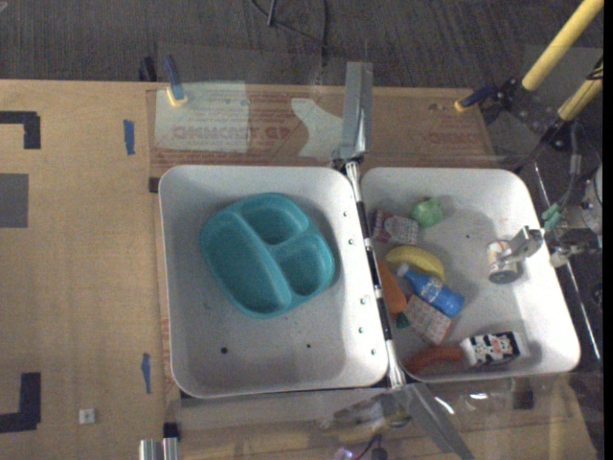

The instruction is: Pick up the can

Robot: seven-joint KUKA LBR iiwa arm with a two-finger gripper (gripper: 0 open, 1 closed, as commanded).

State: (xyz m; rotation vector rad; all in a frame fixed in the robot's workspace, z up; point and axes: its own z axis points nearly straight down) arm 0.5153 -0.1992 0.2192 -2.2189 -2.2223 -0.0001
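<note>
Camera view: can (501, 261) touching gripper (522, 245)

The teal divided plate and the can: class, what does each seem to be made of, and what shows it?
Teal divided plate: likely moulded plastic, matte; even colour, rounded compartment walls, little glare.
Can: probably metal, shiny; its silvery surface reflects light, though it is small and blurred in the camera view.

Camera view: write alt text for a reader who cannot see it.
A gripper hangs over the right bin beside a silver can, with a banana, blue bottle, green fruit and small packets to its left. The left bin holds a teal divided plate.
</note>
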